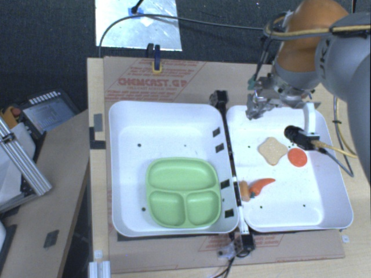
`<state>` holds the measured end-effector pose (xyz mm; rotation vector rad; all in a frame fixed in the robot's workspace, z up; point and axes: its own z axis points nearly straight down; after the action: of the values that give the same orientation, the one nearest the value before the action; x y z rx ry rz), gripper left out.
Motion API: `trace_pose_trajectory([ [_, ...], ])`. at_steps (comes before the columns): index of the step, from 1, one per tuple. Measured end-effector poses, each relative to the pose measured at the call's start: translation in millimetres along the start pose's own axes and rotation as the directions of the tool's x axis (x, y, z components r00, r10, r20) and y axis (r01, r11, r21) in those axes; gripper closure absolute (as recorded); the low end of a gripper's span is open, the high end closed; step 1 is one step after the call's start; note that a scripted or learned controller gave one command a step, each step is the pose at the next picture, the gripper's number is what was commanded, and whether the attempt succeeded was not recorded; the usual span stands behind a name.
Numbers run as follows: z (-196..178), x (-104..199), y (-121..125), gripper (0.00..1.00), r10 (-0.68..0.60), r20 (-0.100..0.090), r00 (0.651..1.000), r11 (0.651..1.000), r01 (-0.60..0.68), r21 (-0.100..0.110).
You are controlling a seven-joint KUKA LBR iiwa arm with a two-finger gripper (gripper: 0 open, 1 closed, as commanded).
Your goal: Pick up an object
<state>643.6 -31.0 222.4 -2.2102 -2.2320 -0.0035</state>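
Observation:
In the right bin lie a tan slice of toast, a red round slice just to its right, and an orange carrot-like piece near the bin's left wall. My gripper hangs over the bin's far left corner, above and apart from the toast. Nothing shows between its fingers.
The left bin holds a green three-compartment plate at its front. A black divider strip runs between the bins. A black cylinder with a cable juts over the right bin next to the red slice. The arm's grey body fills the upper right.

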Motion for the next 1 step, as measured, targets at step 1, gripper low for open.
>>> trace_pose_trajectory([
  [1, 4.8, 63.3, 1.2, 1.0, -0.001, -0.001, 1.0, 1.0, 0.001, 0.0],
])
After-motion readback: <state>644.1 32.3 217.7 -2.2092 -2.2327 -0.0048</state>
